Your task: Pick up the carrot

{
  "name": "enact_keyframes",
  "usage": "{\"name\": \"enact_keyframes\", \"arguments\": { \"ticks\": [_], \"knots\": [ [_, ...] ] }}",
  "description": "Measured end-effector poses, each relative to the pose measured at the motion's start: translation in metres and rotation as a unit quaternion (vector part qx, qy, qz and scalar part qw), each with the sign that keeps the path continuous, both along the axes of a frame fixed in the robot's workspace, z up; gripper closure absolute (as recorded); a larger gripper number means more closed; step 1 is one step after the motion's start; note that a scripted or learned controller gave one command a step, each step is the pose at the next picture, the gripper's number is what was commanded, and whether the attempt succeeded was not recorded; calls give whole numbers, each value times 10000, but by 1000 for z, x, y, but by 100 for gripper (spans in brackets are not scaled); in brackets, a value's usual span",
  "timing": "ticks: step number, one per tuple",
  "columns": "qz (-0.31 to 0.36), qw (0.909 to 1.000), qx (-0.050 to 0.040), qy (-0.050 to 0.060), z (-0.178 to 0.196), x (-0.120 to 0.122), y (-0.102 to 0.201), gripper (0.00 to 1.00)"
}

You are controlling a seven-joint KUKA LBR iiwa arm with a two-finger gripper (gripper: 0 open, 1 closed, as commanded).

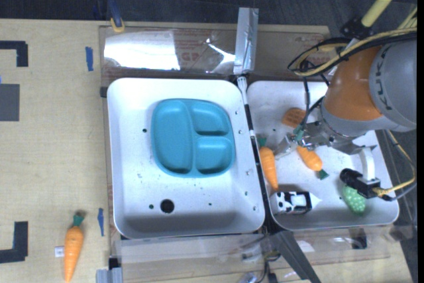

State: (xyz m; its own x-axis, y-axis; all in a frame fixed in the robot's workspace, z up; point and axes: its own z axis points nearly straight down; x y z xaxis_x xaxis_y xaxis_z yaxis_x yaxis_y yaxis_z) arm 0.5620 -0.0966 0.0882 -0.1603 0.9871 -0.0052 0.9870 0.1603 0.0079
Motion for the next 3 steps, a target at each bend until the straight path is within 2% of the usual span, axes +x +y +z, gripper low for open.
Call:
{"name": "enact_keyframes", "arguments": {
  "ticks": [1,2,3],
  "knots": [
    [-8,10000,0,-28,11,2,0,100],
    [-7,10000,2,-22,11,1,0,0],
    [1009,9949,1,15,59,53,-38,0]
  ]
}}
